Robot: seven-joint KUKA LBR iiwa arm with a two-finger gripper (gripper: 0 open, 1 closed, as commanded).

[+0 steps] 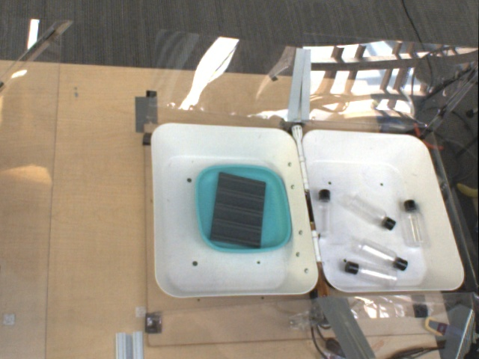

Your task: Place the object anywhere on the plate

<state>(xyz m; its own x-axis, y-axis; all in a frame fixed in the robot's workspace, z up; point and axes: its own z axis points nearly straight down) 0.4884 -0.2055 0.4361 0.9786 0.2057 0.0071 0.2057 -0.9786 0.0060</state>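
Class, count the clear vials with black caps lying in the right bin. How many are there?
5 vials, all in the right bin: one by the left wall, one in the middle, one near the right, two at the front.

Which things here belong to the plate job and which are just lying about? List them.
Job:
- teal plate in the left bin
- dark ridged block lying on the plate

Lying about:
- clear vials with black caps scattered in the right bin
- one small black cap near that bin's left wall
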